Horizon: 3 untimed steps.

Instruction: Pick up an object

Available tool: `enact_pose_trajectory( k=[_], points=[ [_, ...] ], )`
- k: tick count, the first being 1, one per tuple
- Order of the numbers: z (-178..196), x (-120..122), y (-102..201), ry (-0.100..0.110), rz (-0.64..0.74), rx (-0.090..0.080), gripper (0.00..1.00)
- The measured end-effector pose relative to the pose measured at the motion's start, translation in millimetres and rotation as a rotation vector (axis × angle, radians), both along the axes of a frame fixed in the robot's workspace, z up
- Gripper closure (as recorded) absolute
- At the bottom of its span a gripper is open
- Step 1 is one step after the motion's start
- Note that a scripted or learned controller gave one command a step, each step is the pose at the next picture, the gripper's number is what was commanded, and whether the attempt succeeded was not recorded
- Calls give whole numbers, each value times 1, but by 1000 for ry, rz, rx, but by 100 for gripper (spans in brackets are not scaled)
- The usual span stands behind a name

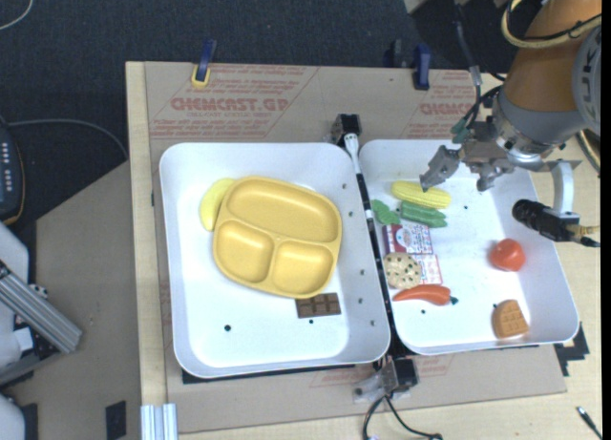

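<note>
Hovering over the right bin [563, 309], the pincer [465, 173] is spreading its two fingers wide and carrying nothing. Sitting just below and left of it is the corn [421, 194], the nearest pick, touching the green pod [409, 213]. To do this well, it should be dropping straight down, straddling the corn across its narrow width and clear of the pod. Counting now: two bins, one yellow tray [275, 235] in the left bin [186, 266], one chocolate bar [318, 306], one tomato [508, 255], one chilli [422, 294], one cookie card [409, 252], one waffle [510, 319].
</note>
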<state>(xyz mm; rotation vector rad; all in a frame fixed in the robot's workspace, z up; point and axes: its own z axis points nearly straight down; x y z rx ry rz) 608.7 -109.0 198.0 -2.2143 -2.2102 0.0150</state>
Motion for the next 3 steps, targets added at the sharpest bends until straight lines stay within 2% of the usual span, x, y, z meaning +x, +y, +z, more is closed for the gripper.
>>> enact_pose_trajectory(
  k=[1, 3],
  points=[
    [9, 3, 0, -15, 2, -2, 0],
    [-90, 15, 1, -9, 3, -1, 0]
  ],
)
